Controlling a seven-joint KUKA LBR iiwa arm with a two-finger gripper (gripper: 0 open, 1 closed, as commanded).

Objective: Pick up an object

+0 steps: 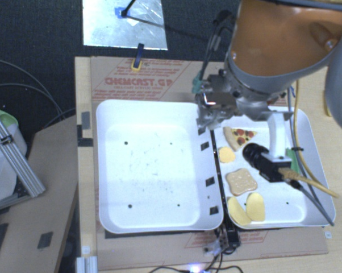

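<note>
The right bin (313, 147) holds several toy food pieces. A pizza slice (240, 136) lies near its far left. In front of it are a small yellow piece (226, 155), a tan slice of toast (241, 181) and two yellow chips (237, 211) (255, 206) by the near wall. My gripper (207, 118) hangs over the ridge between the two bins, at their far end, just left of the pizza slice. Nothing can be seen held in it. The wrist's bulk hides the far part of the right bin.
The left bin (108, 152) lies beside the right one on a cardboard sheet (137, 81). A shiny metal plate (125, 16) lies beyond the bench. An aluminium frame (12, 158) stands at the left edge.
</note>
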